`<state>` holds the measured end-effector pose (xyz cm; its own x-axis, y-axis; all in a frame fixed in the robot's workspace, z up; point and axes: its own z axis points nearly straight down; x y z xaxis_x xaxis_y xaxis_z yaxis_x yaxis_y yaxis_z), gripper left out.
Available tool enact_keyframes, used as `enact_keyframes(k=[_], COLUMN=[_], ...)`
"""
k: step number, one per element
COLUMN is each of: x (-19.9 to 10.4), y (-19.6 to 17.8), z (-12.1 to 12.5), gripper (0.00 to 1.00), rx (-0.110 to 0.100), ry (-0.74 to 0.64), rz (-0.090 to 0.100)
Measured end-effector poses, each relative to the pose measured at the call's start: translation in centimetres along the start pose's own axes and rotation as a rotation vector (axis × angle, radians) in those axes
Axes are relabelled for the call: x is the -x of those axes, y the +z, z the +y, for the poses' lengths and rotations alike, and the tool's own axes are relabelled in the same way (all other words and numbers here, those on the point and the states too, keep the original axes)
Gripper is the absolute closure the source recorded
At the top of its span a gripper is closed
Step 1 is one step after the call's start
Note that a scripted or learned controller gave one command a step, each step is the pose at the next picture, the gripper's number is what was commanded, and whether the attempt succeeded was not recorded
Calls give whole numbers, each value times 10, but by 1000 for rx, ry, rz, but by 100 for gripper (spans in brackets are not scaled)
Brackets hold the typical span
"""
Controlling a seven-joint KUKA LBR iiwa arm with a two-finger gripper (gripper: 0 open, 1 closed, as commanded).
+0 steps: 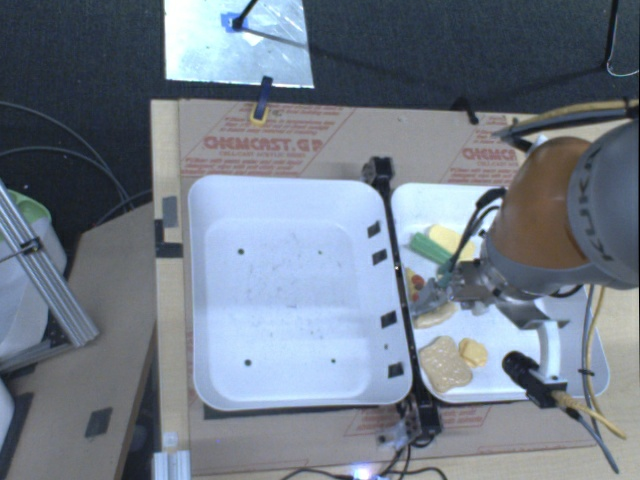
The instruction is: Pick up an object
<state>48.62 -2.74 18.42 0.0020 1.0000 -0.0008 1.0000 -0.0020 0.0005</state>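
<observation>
While arm (560, 218) perhaps hides items, cracker (445, 361) lies clear.

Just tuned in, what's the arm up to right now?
The KUKA arm reaches in from the right and hangs over the right bin, its hand low among the small items there: a yellow block, a green piece and some tan pieces. No item is visibly held. The left bin sits beside it.
</observation>
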Motion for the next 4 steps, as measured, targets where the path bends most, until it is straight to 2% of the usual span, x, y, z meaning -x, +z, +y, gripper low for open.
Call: enact_keyframes(k=[1, 2, 3, 4], x=[-62, -60, -94, -17], y=[-68, -75, -197, -343], z=[2, 2, 1, 1], gripper=[0, 100, 100, 100], rx=[7, 6, 14, 21], ry=[-11, -12, -11, 3], rz=[2, 1, 4, 0])
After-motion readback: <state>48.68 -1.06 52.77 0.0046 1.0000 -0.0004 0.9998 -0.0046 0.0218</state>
